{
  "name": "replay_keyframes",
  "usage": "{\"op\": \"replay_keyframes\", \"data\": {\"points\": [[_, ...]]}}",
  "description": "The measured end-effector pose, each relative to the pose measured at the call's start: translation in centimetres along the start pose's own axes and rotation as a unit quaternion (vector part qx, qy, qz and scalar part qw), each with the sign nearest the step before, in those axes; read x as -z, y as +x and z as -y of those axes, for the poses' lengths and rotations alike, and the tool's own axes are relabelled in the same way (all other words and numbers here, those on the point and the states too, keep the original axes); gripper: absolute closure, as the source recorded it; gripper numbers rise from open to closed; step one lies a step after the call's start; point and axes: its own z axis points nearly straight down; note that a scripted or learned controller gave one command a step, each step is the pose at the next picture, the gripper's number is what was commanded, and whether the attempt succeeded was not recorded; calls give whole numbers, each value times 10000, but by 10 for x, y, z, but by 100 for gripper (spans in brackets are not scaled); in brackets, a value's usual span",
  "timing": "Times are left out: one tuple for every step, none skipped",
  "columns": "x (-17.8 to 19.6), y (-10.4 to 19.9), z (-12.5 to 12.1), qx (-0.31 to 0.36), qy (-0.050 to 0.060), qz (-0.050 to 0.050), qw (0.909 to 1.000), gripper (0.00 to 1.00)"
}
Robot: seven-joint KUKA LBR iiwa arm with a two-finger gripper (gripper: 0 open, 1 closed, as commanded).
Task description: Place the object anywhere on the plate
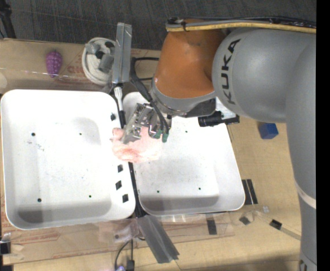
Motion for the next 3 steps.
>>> {"op": "replay_keyframes", "data": {"points": [[12, 32, -31, 1559, 1, 2, 9878, 100], [8, 71, -64, 1582, 1, 4, 9874, 100], [9, 71, -64, 1577, 0, 5, 9875, 0]]}}
